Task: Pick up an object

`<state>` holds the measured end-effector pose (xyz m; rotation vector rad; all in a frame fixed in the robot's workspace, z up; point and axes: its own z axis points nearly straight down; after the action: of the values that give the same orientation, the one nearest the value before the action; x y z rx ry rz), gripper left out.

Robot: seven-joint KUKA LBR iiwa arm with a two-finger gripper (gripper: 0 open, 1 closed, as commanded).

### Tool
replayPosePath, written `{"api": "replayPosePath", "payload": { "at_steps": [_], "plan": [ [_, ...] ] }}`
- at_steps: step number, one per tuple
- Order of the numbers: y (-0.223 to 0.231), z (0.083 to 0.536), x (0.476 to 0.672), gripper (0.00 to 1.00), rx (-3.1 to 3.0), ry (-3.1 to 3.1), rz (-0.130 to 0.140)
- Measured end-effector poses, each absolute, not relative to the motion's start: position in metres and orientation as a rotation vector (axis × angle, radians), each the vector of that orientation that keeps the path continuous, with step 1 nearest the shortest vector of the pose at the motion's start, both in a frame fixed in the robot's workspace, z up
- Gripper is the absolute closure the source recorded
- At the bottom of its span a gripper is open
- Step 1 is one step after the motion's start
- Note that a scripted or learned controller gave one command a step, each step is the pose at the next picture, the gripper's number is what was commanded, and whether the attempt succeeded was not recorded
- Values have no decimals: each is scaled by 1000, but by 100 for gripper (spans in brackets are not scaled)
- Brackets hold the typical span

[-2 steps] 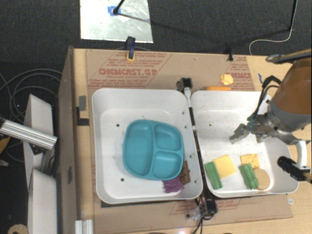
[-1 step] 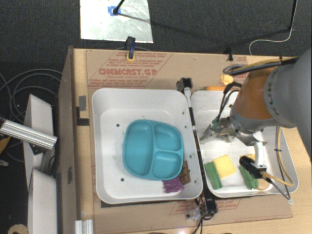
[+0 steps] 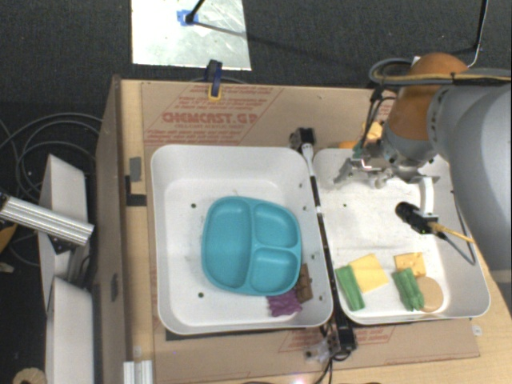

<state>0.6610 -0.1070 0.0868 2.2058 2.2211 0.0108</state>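
Looming at the right edge of the frame, the grey arm [image 3: 480,126] reaches in over the upper part of the right bin [image 3: 480,294], its gripper [image 3: 370,170] hanging above bare white floor; I cannot tell how the fingers are set. Toy food lies toward the lower frame from it: a yellow cheese wedge [image 3: 370,273], a green piece [image 3: 349,286] with its long axis running up-down, another green piece [image 3: 410,289] and a tan disc [image 3: 432,294]. A teal divided plate [image 3: 250,245] fills the left bin [image 3: 172,214].
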Motion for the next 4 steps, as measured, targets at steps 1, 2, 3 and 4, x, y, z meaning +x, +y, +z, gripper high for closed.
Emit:
{"api": "replayPosePath", "payload": {
  "at_steps": [1, 2, 3, 4],
  "plan": [
    [-115, 85, 640, 0, 2219, 2221, 0],
    [-144, 84, 620, 0, 2222, 2219, -2],
    [-103, 173, 562, 0, 2217, 2227, 3],
    [-121, 90, 555, 0, 2225, 2223, -5]
  ]
}}
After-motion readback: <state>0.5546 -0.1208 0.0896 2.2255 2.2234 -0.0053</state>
